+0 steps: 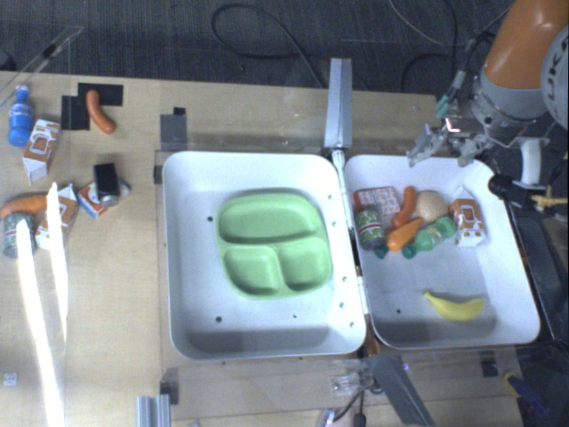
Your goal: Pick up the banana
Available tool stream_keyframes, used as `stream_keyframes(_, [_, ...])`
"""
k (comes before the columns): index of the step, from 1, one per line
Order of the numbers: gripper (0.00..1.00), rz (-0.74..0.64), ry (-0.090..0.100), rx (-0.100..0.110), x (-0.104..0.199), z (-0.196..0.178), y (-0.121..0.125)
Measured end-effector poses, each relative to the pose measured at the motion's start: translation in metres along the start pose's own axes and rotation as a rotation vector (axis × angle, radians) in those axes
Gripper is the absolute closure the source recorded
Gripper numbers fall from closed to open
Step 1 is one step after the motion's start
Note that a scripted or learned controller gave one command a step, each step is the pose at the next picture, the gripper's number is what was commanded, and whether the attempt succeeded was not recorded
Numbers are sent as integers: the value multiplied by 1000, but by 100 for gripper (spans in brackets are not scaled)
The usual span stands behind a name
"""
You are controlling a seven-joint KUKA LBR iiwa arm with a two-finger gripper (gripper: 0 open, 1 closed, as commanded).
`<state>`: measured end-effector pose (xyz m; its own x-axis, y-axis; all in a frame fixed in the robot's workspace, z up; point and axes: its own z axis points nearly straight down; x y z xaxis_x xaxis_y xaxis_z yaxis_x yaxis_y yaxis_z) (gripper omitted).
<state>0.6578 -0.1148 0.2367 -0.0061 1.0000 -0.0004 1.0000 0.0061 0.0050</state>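
The yellow banana [455, 306] lies flat near the front of the right bin [511, 278], apart from the other items. My gripper [444, 148] hangs over that bin's far edge, well behind the banana. Its fingers are spread open with nothing between them. The arm's orange band [524, 34] is at the top right.
A cluster fills the right bin's back: a patterned box [382, 200], a carrot [404, 232], a sausage [408, 201], a potato [431, 205], a green bottle [433, 236] and a small carton [468, 221]. A green divided tray [271, 238] sits in the left bin [191, 265]. Loose items lie on the bench at far left.
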Motion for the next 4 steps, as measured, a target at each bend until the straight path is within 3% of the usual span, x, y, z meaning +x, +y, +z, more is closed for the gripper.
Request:
stream_keyframes(1, [0, -122, -1, 0, -48, 30, -64])
stream_keyframes(2, [0, -77, 1, 3, -33, 130, -149])
stream_keyframes(3, [0, -290, -6, -13, -16, 146, -166])
stream_keyframes(4, [0, -332, -6, -8, -80, 146, -168])
